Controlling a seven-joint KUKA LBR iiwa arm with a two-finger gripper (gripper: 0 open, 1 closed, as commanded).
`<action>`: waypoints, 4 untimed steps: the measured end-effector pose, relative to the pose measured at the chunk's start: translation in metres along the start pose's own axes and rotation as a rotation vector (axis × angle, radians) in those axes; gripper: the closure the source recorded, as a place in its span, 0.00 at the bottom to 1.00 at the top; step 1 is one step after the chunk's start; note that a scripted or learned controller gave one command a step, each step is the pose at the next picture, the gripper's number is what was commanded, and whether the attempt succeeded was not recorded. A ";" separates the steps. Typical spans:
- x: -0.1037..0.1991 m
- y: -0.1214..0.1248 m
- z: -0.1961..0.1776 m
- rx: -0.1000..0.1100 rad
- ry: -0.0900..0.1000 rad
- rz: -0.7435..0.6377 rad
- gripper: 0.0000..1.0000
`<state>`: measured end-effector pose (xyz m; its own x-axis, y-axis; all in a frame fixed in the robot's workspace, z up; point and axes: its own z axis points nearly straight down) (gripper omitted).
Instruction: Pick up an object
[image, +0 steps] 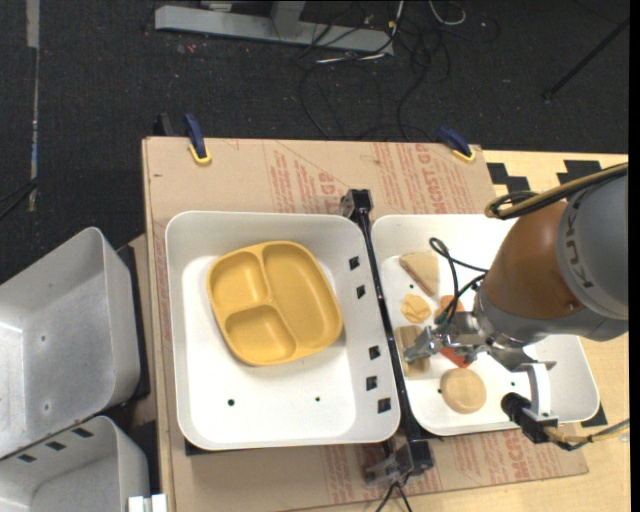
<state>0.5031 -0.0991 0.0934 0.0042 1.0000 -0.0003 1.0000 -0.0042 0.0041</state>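
a small tan block (412, 338) lies in the right bin (570, 352) hard by its left wall, just left of the gripper (432, 347), whose finger state cannot be told, with a round beige piece (463, 391) below-right.

A robotics lab: a cardboard-topped bench (300, 170) with clamps (197, 140) holds two white bins (190, 300), above dark carpet strewn with cables (350, 90).

even overhead light, sharp, soft shadows
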 end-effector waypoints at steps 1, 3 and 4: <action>0.002 0.003 -0.015 -0.008 0.005 0.000 1.00; -0.003 0.007 -0.117 -0.002 -0.001 -0.007 1.00; -0.003 0.008 -0.129 0.002 0.000 -0.007 1.00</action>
<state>0.5107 -0.1021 0.2229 -0.0032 1.0000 -0.0008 1.0000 0.0032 0.0018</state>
